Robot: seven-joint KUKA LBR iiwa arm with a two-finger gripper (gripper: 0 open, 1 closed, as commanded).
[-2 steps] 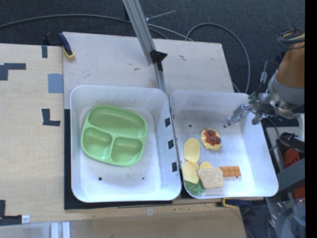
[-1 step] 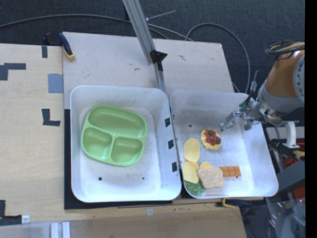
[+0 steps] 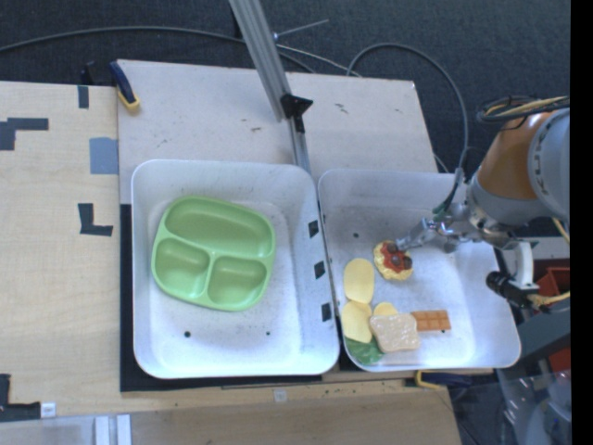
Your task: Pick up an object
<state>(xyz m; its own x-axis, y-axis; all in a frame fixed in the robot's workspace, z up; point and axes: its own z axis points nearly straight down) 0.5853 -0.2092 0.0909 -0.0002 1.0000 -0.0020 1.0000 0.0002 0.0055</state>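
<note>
arm (image 3: 519, 170): comes in from the right, grey with orange band, wrist over the right bin's right side
hand (image 3: 404, 244): low in the right bin (image 3: 482, 341), tip at the pizza toy
hand state: can't tell, fingers too small and dark to read
pizza toy (image 3: 394, 260): round, yellow rim, red topping, mid right bin, touching or just under the hand tip; can't tell if it's pinched
yellow pieces (image 3: 358, 281): two ovals, one above the other, left part of right bin, just left of the pizza toy
bread slice (image 3: 396, 332): tan, front of right bin, beside the lower yellow piece
green leaf (image 3: 364, 349): under the bread slice's front-left edge
waffle (image 3: 430, 321): small orange bar, just right of the bread slice
left bin (image 3: 148, 341): holds a green plate (image 3: 215, 252) with three sections, lying flat
counter (image 3: 204, 109): light wood, both bins side by side and touching
</note>
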